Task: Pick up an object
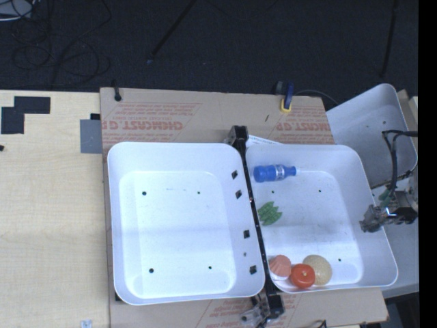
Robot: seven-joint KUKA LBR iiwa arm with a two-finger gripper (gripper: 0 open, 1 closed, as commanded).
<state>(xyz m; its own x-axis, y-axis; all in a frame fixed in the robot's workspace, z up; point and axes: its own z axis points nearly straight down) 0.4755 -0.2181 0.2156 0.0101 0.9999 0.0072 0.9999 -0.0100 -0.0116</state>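
red round piece (302, 275) at right bin (355, 157) front | blue bottle (274, 173) at back | tool (379, 216) right rim, grip state unclear

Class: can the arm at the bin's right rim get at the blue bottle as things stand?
Probably yes. The blue bottle lies alone at the far side of the right bin, nothing over it; the gripper sits outside the right rim.

Claw (377, 219): small dark assembly at the far right of the scene, cabled, low and level, its tip facing left.
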